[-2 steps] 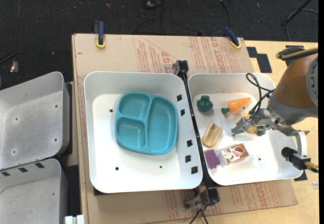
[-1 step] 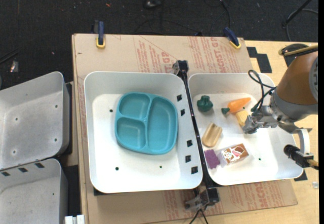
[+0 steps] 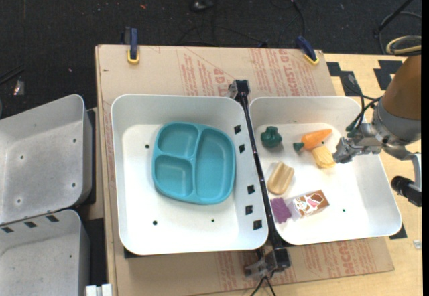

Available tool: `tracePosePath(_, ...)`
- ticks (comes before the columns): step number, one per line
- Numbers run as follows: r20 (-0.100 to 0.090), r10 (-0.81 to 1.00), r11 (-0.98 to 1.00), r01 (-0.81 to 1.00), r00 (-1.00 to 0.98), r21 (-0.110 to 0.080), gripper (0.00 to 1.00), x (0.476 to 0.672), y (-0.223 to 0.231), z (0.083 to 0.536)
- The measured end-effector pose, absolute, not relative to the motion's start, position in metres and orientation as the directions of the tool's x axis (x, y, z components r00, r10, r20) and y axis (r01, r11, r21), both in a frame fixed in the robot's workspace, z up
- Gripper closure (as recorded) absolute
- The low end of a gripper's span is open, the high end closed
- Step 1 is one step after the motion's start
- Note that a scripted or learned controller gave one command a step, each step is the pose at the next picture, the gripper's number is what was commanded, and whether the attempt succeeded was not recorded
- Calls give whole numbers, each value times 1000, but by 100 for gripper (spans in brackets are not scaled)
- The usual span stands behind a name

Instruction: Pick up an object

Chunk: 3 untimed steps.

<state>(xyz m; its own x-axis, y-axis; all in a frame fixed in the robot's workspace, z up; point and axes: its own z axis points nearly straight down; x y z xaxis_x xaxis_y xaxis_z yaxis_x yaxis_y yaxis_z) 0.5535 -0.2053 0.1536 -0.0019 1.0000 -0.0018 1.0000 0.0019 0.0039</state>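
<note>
In the left bin a teal divided plate lies near the middle, its two small compartments toward the left wall and its one long compartment toward the divider between the bins. Past that divider, in the right bin, a small dark green object stands near the far left corner, a tan bread-like piece lies below it by the left wall, and a purple piece sits near the front left corner just beside a brown printed packet. Toward the far middle lies an orange toy carrot, green end to the left, with a yellow block touching its near side. The gripper sits low at that block's right end, by the bin's right wall; whether it is released or clenched cannot be told.
</note>
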Motion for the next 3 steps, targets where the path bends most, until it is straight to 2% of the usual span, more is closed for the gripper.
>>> tracePosePath(1,-2,1000,2,1000,-2,5,100,547,-201,213)
tracePosePath(2,-3,1000,3,1000,-3,7,100,556,-205,273)
tracePosePath(3,0,1000,6,1000,-6,0,100,566,-155,257)
